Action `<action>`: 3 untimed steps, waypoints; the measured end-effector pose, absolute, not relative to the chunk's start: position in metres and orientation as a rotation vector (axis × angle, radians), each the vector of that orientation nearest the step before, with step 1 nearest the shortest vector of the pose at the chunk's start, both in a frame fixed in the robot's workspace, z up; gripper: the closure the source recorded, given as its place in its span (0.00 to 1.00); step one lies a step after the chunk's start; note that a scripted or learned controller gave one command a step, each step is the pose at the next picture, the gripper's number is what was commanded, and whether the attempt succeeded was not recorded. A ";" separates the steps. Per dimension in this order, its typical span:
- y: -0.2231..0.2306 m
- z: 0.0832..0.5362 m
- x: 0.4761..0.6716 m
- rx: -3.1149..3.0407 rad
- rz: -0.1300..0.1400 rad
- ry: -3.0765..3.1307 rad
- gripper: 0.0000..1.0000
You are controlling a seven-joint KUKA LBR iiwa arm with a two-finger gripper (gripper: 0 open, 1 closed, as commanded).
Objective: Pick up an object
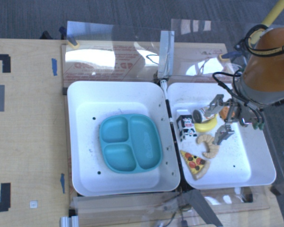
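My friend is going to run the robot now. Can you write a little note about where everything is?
End effector: open, low in the right bin, fingers either side of the banana, holding nothing.
Right bin also holds a croissant, a pizza slice and a small black-and-white item.
Left bin: a teal divided plate.
Done: nothing lifted.
Left: close on one object and raise it.

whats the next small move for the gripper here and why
Probably a short, straight descent. The gripper hovers open in the right bin, its fingers straddling the spot by the banana and the croissant, with nothing between them yet. Lowering first, then closing, looks best; closing now would likely catch nothing. The pizza slice lies clear of it.
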State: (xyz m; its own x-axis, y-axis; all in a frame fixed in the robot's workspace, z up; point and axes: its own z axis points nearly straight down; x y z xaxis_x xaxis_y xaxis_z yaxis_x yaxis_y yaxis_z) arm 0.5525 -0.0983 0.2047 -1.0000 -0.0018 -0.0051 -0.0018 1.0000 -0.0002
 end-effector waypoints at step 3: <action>-0.103 0.089 0.598 0.656 0.000 3.061 1.00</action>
State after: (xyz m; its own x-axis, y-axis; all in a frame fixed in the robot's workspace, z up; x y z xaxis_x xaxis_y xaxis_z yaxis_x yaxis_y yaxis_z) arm 0.5984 -0.1029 0.0895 -0.9122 0.4096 -0.0110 0.4096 0.9122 0.0024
